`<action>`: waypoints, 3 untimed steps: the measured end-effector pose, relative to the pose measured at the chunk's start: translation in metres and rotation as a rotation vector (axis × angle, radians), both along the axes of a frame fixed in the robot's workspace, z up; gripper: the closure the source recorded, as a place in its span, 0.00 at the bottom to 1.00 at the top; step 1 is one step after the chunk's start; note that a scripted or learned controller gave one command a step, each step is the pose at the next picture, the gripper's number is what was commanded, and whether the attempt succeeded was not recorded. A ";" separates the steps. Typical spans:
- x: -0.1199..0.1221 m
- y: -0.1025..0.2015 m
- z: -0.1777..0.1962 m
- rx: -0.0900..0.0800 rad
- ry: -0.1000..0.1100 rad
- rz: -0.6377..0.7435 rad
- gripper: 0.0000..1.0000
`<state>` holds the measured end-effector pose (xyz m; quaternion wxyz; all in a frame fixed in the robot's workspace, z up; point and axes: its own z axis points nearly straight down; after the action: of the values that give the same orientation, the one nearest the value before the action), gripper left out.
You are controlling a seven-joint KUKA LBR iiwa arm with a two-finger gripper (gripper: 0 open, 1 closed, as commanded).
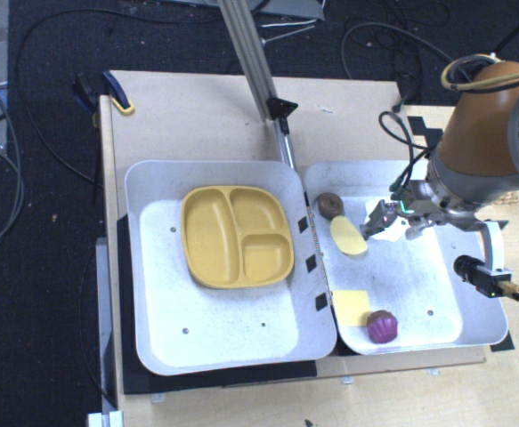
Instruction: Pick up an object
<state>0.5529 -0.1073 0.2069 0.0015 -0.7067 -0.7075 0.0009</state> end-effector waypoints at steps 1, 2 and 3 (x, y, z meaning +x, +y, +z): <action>0.001 0.000 0.001 0.000 -0.003 0.000 0.00; 0.001 0.002 -0.042 0.000 0.000 -0.002 0.00; 0.002 -0.003 -0.104 -0.001 -0.001 -0.002 0.00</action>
<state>0.5553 -0.1098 0.1033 0.0010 -0.7076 -0.7066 0.0009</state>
